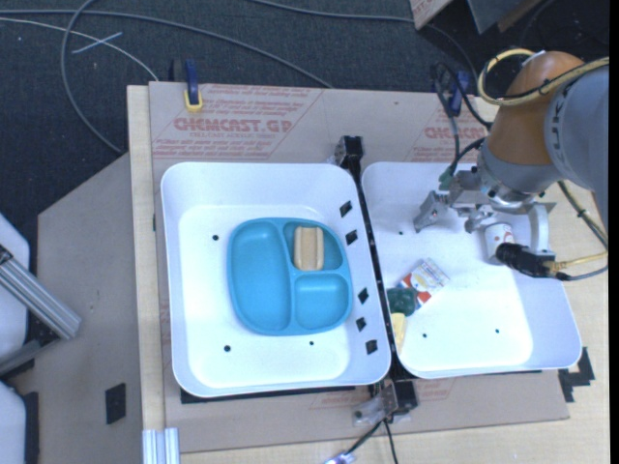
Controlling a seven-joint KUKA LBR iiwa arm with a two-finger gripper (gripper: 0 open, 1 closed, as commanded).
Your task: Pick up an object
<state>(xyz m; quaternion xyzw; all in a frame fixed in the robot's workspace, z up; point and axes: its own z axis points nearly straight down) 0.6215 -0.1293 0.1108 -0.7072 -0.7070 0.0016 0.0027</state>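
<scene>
Gripper: my gripper (452, 215) hangs over the back of the right bin (542, 348), fingers spread, nothing between them.
Arm: my grey arm (571, 114) comes in from the right, orange band (527, 114) above the wrist.
Objects: a small heap of packets (414, 290) lies near the right bin's left wall, apart from my fingers.
Left bin: the left bin (193, 259) holds a blue divided tray (266, 288) with a tan block (309, 248) in its upper right compartment.

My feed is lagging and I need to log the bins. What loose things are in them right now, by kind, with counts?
Blue divided plate: 1, left bin.
Tan block: 1, in the plate's upper right compartment.
Small packet, white, red and orange: 1, right bin.
Green piece: 1, right bin.
Yellow piece: 1, at the right bin's left edge.
Total: 5
</scene>
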